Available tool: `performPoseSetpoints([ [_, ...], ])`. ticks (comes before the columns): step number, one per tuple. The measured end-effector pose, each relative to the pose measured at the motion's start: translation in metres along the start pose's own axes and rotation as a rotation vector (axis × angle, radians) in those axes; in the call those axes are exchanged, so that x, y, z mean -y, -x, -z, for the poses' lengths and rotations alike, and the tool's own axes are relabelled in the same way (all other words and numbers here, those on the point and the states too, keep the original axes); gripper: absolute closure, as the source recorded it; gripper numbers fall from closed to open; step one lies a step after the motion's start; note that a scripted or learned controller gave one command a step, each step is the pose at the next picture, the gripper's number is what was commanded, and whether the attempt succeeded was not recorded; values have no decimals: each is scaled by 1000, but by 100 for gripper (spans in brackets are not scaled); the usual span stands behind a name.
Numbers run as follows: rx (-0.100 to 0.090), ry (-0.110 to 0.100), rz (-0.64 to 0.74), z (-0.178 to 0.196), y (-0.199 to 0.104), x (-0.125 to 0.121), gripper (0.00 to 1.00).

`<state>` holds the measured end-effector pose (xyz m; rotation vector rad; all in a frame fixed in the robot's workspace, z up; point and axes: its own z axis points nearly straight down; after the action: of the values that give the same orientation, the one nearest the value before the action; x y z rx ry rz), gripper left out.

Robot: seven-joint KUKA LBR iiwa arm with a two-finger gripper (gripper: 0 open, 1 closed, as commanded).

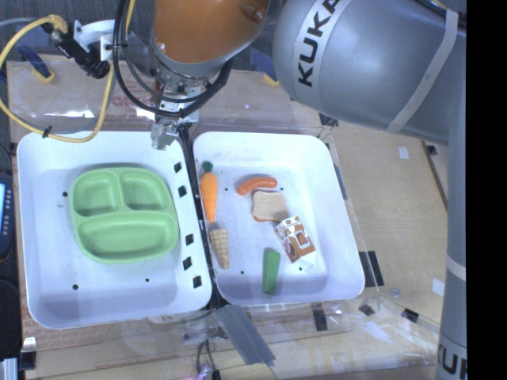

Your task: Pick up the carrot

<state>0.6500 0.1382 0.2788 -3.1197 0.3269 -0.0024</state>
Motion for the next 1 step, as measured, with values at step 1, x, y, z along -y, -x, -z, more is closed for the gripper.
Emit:
performPoseSetpoints([
  [1, 8, 7, -44, -31, -4, 8, 100],
])
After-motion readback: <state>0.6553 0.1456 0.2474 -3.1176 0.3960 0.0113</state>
